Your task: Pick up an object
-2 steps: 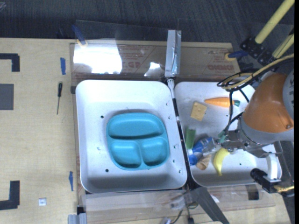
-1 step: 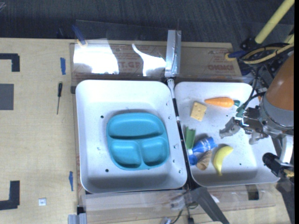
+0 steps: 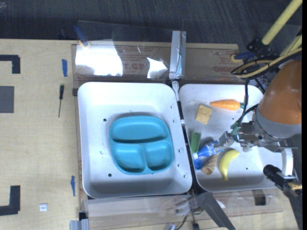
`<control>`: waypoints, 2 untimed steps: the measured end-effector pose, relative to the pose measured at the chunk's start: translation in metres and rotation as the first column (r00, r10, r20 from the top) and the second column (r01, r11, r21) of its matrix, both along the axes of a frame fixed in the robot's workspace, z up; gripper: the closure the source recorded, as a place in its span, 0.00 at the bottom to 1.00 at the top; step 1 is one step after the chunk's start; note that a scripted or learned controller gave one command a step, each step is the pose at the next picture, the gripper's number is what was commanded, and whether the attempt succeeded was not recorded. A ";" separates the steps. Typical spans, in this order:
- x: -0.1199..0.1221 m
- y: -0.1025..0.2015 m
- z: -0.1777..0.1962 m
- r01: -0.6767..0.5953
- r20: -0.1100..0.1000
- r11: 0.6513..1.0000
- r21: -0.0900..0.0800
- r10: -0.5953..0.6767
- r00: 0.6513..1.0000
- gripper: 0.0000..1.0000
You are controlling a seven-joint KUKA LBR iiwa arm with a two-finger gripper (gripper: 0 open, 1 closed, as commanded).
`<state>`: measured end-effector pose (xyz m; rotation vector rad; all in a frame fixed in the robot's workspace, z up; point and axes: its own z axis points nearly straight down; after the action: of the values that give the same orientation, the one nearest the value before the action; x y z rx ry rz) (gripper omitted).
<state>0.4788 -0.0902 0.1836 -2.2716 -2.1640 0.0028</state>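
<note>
The right bin (image 3: 249,176) holds several small items. An orange carrot (image 3: 225,105) lies at the back, with a yellow cheese wedge (image 3: 204,114) beside it. Against the left wall stands a green piece (image 3: 194,141). A blue crumpled object (image 3: 206,151), a tan cork-like piece (image 3: 209,164) and a yellow banana (image 3: 226,160) cluster at the front. My gripper (image 3: 231,139) hangs low over this cluster, just above the banana and to the right of the blue object. The grey wrist and orange band (image 3: 285,102) cover the bin's right side.
The left bin (image 3: 91,128) carries a blue divided tray (image 3: 141,143) in its middle. A raised divider (image 3: 184,143) separates the two bins. Black and yellow cables (image 3: 256,63) run behind the right bin. A clear panel (image 3: 124,56) stands at the back.
</note>
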 end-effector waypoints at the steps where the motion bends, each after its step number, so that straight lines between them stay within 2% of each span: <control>1: 0.001 -0.024 0.025 -0.033 0.006 0.999 -0.003 0.033 0.999 0.00; 2: 0.003 -0.017 -0.088 -0.156 0.013 0.988 -0.007 0.157 0.988 0.00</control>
<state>0.4817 -0.1073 0.0958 -2.1040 -2.3460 -0.0058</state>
